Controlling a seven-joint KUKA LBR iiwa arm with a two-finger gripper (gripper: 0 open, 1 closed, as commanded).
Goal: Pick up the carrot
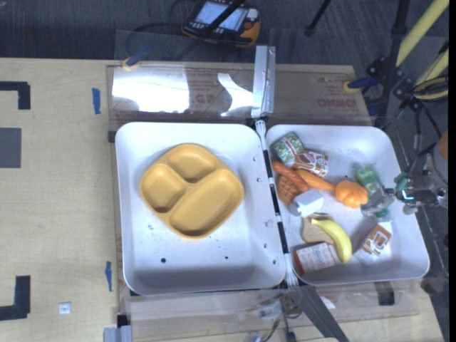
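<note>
The carrot (308, 179) lies slantwise in the upper left part of the right bin (408, 256), its thin end toward the divider between the bins. An orange fruit (349, 194) sits just off its thick end. My gripper (379, 202) reaches in from the right edge, low over the bin's right side, right of the orange fruit and about a hand's width from the carrot. Nothing is visibly held in it.
Around the carrot are a green-and-red packet (299, 152), a waffle-like piece (289, 189), a white block (308, 203), a banana (337, 236), a brown-labelled can (315, 257), a green item (368, 177) and a small carton (376, 241). The left bin (135, 262) holds a yellow divided plate (191, 189).
</note>
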